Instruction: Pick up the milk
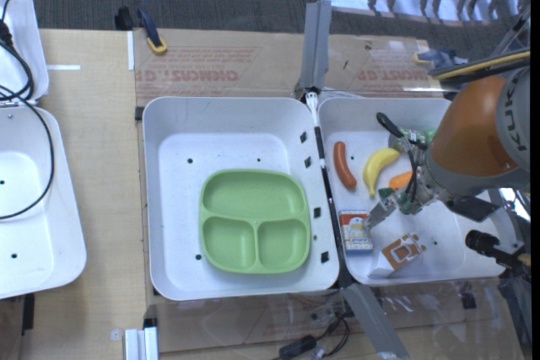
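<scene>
The milk [355, 232] is a small white carton with a red top and a blue lower part. It lies flat at the front left of the right bin [456, 265]. My gripper [379, 212] hangs low just right of and behind the carton, its tip close to the carton's upper right corner. I cannot make out whether it touches the carton. The grey arm with its orange band [472, 131] reaches in from the right and covers the middle of the bin.
A red sausage [344, 164], a yellow banana [378, 169] and an orange piece [400, 179] lie behind the gripper. A brown and white packet [403, 251] sits to the carton's right. The left bin [169, 181] holds a green divided plate [255, 221].
</scene>
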